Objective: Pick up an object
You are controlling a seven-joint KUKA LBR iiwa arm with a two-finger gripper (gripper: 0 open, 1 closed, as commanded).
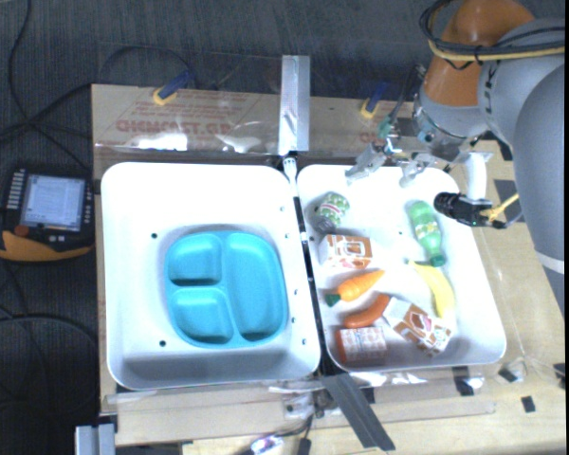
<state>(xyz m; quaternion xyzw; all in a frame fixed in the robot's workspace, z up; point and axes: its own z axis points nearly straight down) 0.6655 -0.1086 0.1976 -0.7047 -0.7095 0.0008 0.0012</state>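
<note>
My gripper (389, 167) hangs over the far rim of the right bin (484, 297), open, with nothing between its spread fingers. Below it in that bin lie a small green and white can (330, 209), a green bottle (425, 230), an orange and white carton (346, 250), a carrot (356, 285), a banana (439, 289), a red sausage (366, 311), a second small carton (424, 328) and a red can (362, 346). The green and white can is nearest the gripper, a little to its front left.
The left bin (133, 254) holds a blue divided tray (226, 287). A metal post (295, 102) stands behind the wall between the bins. A handheld screen unit (45, 207) lies left of the bench. The arm's grey body (541, 140) fills the right side.
</note>
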